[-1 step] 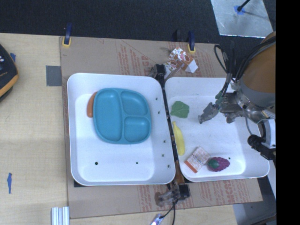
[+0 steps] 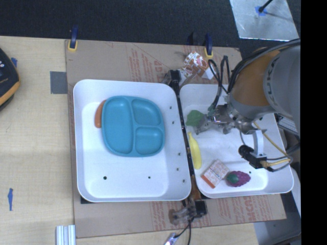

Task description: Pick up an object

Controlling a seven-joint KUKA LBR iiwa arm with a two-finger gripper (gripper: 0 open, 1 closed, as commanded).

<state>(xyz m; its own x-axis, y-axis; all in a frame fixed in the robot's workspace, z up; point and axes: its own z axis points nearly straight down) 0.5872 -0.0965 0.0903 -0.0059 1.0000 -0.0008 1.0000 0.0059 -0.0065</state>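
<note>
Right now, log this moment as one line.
gripper: low in right bin, beside green item | grasp: unconfirmed | banana, purple item: untouched

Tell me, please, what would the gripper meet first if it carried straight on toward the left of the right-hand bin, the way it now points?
Most likely the green object, which lies just left of the gripper against the right bin's left wall. Height is hard to judge from above, so the gripper might pass over it.

Right bin [image 2: 276, 188] — green leafy piece [image 2: 194, 118] at the left wall, upper part; yellow banana [image 2: 194, 151] lying lengthwise just below it; small orange-and-white packet [image 2: 215, 173] flat near the front, purple-and-green fruit [image 2: 237, 178] just beside it.
</note>
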